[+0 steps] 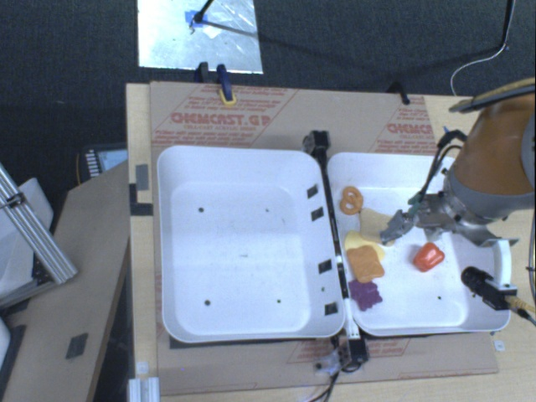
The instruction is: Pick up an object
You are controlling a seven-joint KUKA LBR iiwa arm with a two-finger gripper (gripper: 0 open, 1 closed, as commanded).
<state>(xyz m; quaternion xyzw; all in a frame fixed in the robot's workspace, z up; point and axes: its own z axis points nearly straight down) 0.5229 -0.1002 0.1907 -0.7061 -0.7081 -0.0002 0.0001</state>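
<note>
Fingers (pixel 392 231) (open or closed, I cannot tell) hover just above the yellow piece (pixel 362 240).

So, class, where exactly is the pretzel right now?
The pretzel lies in the right bin, near its upper left corner beside the divider, above the yellow piece.

Arm (pixel 494 166) enters from view right, orange band up, wrist angled down-left. Tool (pixel 392 231) low, tips pointing left, nothing visibly between them.
</note>
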